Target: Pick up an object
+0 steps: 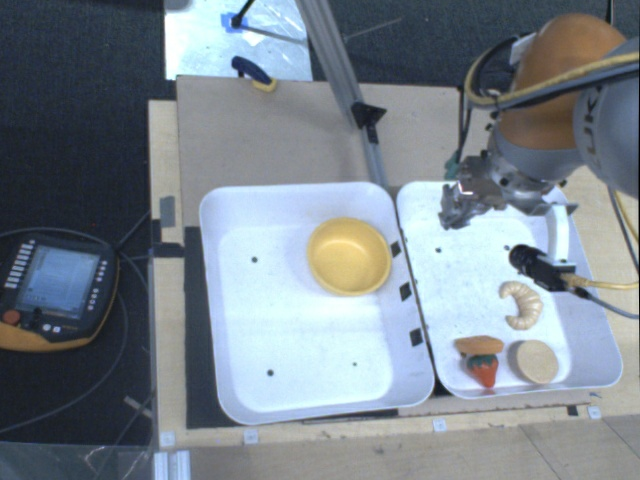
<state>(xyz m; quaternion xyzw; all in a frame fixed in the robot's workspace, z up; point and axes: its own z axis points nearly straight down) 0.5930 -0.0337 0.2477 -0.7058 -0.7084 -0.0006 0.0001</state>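
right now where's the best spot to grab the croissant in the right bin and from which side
Grip the croissant across its thick middle, coming straight down from above. It lies flat as a curved crescent with tapered tips that would likely slip. The round cracker sits just below it, so set the fingers across the arc, clear of that side.

I count two white bins [300, 388]. The left one holds one yellow bowl [348, 256]. The right bin [590, 368] holds four things: one croissant [523, 303], one round biscuit [535, 361], one strawberry [484, 370], one orange piece [480, 345].

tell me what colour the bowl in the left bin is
Yellow; the bowl shows in the camera view.
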